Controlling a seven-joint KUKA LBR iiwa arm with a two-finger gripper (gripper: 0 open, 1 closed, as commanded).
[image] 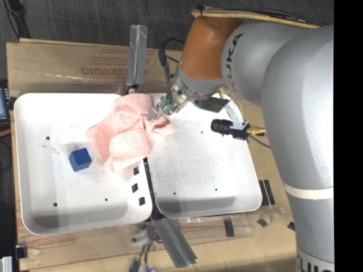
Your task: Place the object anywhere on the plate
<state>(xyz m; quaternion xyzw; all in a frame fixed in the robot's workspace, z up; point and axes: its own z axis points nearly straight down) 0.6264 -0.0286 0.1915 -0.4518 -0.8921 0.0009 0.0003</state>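
Fingers (pixel 160 107) are pressed into the top edge of the cloth (pixel 129 130), but their gap cannot be told: the tips are small, dark and lost against the pink folds; a grip is therefore not claimed. The gripper (pixel 161 109) is seen low at the back of the bins, close to the divider, with the arm (pixel 283 67) filling the space above the right bin (pixel 204 169). The cloth is bunched and draped across the divider, mostly in the left bin (pixel 22 169), with one corner over the right bin's rim; the cube (pixel 80 158) sits on the left bin's floor, just beside the cloth and apart from the gripper. Which of the two is meant as the object is not settled by the task line; the cloth is judged likelier, given the gripper's spot. Progress is judged early: nothing is seen lifted clear, and placement is not yet done. Whether a plate lies under the cloth or behind the arm cannot be told; the right bin's back corner is covered by the wrist, and the bin floor under the cloth is hidden.
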